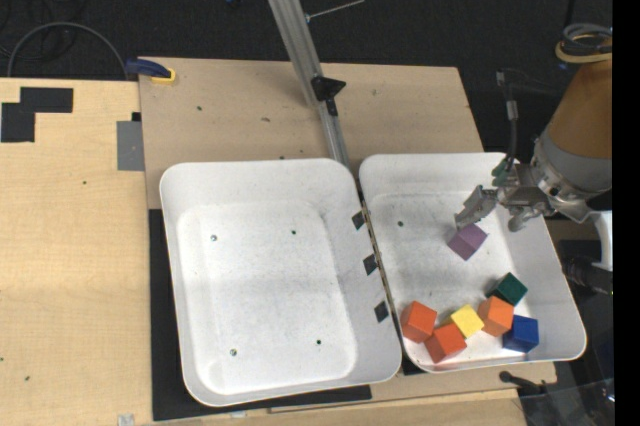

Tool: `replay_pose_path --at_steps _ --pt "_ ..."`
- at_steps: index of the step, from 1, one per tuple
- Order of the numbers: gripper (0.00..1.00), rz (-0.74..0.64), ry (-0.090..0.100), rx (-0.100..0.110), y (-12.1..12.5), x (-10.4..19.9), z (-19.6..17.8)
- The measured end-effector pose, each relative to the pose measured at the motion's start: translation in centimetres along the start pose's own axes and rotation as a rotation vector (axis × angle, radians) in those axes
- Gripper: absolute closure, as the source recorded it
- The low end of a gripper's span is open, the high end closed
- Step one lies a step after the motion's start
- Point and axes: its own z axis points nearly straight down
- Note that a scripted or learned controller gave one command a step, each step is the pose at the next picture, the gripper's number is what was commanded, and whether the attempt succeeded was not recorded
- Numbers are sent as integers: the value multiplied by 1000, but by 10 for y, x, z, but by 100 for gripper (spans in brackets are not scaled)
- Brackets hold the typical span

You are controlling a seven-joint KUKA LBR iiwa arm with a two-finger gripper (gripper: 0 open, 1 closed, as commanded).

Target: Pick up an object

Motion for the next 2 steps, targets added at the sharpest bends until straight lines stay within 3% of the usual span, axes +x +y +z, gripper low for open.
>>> replay_pose_path --at_steps 1,2 --pt "0 -4 1 9 -34 -34 115" --pt "100 2 1 2 -32 -34 101"
